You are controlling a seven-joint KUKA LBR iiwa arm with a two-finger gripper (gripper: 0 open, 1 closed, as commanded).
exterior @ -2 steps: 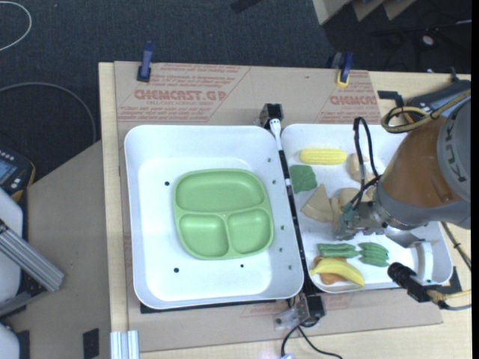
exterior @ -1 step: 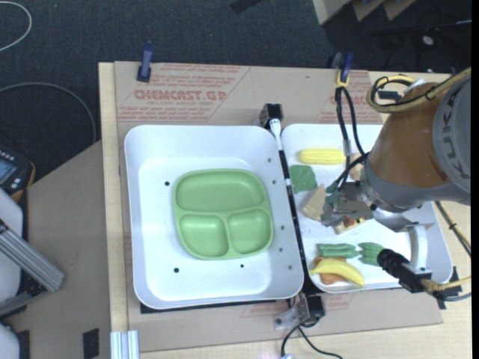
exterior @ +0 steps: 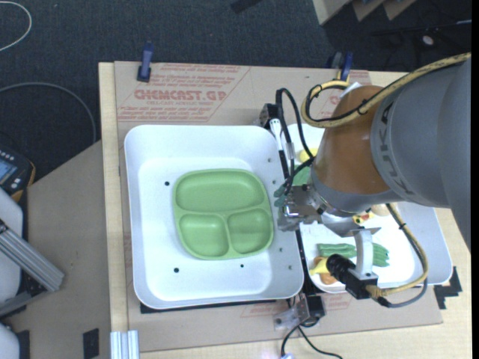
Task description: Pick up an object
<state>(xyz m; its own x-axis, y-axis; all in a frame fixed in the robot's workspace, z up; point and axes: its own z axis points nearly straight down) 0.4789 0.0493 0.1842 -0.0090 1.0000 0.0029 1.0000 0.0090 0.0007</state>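
Observation:
A light green divided plate (exterior: 223, 213) lies flat in the middle of the left white bin (exterior: 150, 275). The grey arm with its orange band covers most of the right bin (exterior: 434, 254). My gripper (exterior: 291, 209) hangs low over the wall between the two bins, just right of the plate's right edge. Below the arm, in the right bin, lie a green leafy toy (exterior: 350, 251) and a small orange and yellow piece (exterior: 320, 268). A bit of yellow (exterior: 302, 156) peeks out at the arm's upper left.
Both bins rest on a cardboard sheet (exterior: 179, 92) held by blue clamps at the back. Black cables loop around the wrist and trail past the right bin's front. A metal rail and other gear stand off the bench at the left.

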